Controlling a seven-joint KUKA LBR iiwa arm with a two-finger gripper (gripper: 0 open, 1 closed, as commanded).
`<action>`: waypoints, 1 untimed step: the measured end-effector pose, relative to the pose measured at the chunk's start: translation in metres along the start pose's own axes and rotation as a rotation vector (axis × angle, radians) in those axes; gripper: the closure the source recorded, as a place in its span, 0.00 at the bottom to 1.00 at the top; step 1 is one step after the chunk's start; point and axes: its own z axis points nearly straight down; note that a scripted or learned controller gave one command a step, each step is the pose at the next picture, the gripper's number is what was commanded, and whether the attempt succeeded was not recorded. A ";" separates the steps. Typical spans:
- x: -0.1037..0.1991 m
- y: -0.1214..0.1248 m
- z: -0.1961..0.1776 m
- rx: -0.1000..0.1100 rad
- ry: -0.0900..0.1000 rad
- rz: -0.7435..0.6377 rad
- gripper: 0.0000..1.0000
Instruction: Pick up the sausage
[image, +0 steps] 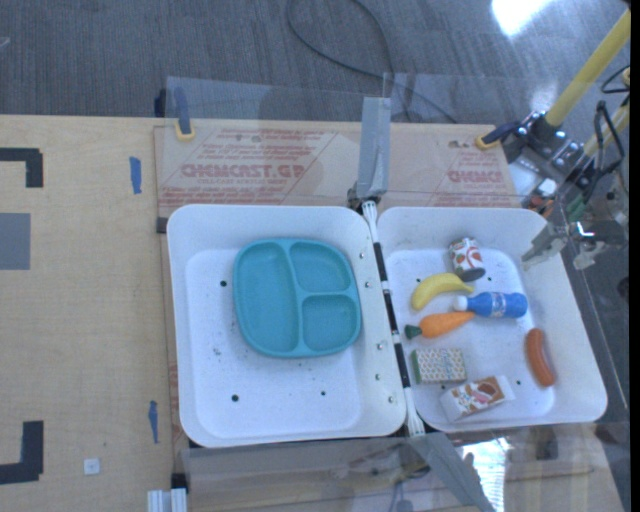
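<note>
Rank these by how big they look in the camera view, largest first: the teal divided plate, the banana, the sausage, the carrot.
1. Teal divided plate, by far the largest.
2. Carrot and banana: too alike to rank.
3. Sausage, slightly smaller.

The sausage (540, 357) is a short reddish-orange link with rounded ends, lying flat on the white floor of the right-hand bin — close to that bin's right wall, toward the near end. It runs roughly lengthwise, slightly tilted, touching nothing else.
</note>
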 end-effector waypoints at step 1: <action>0.010 0.050 0.116 -0.030 -0.012 -0.026 0.00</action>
